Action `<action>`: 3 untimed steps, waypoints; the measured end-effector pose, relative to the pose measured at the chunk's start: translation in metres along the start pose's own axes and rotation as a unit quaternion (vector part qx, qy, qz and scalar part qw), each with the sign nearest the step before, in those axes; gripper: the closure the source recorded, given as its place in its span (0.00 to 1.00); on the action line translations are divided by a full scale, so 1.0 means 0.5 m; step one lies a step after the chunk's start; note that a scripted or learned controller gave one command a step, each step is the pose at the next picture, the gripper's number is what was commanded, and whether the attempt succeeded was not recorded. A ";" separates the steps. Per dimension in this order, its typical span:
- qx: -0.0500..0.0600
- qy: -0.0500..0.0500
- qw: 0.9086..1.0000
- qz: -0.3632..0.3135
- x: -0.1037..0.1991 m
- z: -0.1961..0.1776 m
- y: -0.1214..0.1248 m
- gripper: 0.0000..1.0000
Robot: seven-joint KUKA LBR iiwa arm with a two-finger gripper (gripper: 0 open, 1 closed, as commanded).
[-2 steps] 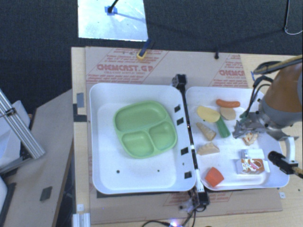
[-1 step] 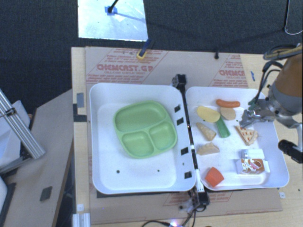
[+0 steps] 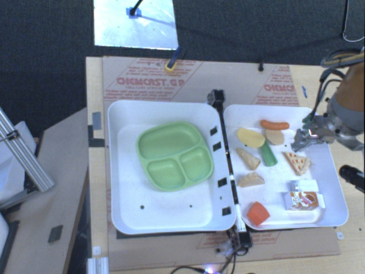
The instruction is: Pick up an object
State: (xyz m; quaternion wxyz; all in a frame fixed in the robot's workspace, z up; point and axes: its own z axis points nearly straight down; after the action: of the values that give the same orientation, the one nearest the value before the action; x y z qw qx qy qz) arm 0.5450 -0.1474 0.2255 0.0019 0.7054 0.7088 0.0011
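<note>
Nearest the camera in the right bin [image 3: 336, 210] lie an orange block [image 3: 258, 213] at the front edge and a small printed carton [image 3: 304, 198] toward the front right corner, both resting on the bin floor. Behind them a pale wedge [image 3: 250, 180] and a pizza slice [image 3: 298, 162] also lie flat, and farther back sit a bread-coloured piece [image 3: 248, 157], a green stick [image 3: 268, 153], a yellow round piece [image 3: 250, 137], a small tan piece [image 3: 274, 137] and a sausage [image 3: 274, 124]. The left bin [image 3: 122, 210] carries a green divided tray [image 3: 174, 155]. The gripper [image 3: 302, 139] hangs at the right bin's far right side, just above and behind the pizza slice, with nothing visible between its fingers; whether they are apart or together I cannot tell at this size. By my reading, the pick is not yet made: every object is down in the bin, and the approach, the close and the lift all remain.
</note>
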 end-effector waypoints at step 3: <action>0.001 0.001 1.000 -0.001 0.215 0.014 -0.097 1.00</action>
State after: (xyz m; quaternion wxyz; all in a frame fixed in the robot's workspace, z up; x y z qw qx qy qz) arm 0.4960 -0.0403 0.2183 0.0002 0.7045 0.7097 0.0008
